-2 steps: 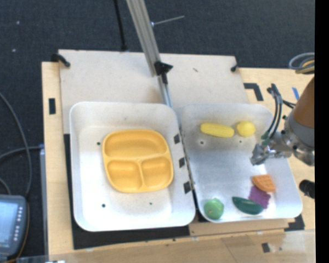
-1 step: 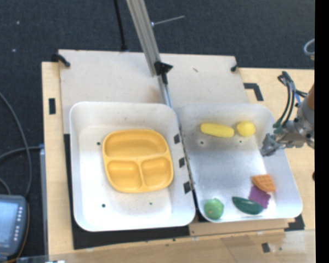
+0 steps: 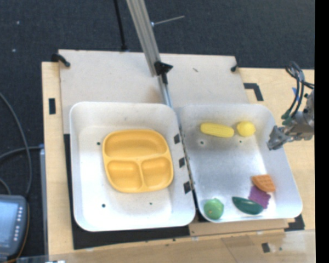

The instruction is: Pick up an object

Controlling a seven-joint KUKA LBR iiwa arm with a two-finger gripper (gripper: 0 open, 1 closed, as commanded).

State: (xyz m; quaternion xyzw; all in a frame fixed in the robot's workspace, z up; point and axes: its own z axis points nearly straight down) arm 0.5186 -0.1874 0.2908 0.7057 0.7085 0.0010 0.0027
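Grey claw [image 3: 276, 139] hovered over the right white bin's [image 3: 230, 163] right rim, its state impossible to tell; a yellow corn-shaped toy [image 3: 217, 130] lay near the bin's far edge.

Arm [image 3: 302, 100] cut off at right edge — gripper [image 3: 276, 138] fingers indistinct.

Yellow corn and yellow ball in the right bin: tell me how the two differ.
The yellow corn is long and lies on its side along the bin's far wall; the yellow ball is round. The corn covers more of the floor than the ball. The corn sits to the left, the ball nearer the end effector at the bin's right rim. Both are yellow, lie close together in the right bin, and are not held.
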